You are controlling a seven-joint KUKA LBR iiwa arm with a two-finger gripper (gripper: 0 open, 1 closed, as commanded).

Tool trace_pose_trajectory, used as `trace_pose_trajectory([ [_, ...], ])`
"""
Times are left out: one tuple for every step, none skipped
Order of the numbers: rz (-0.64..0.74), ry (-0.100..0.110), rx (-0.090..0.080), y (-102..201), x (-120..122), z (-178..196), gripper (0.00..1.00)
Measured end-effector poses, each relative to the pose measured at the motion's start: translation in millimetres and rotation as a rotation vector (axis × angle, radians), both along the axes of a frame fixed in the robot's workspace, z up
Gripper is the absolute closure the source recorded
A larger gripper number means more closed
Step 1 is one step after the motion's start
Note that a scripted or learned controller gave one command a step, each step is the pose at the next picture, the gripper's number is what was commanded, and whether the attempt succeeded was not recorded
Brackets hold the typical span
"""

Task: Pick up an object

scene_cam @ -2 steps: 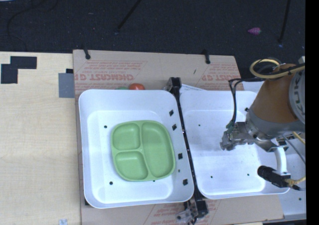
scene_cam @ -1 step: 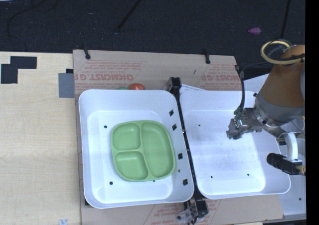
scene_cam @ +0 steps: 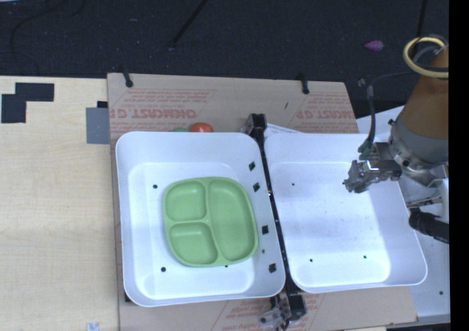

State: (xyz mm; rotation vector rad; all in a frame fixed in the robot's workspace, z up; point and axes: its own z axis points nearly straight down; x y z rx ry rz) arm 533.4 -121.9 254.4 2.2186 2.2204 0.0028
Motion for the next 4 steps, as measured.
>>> trace_pose_trajectory([
  [0.002, 0.005, 0.002, 49, 7, 2, 1.00],
  [0.004, 0.006, 0.002, 105, 13, 0, 1.00],
  [0.005, 0.008, 0.003, 168, 7, -9, 1.00],
  [0.003, 0.010, 0.001, 216, 1, -26, 1.00],
])
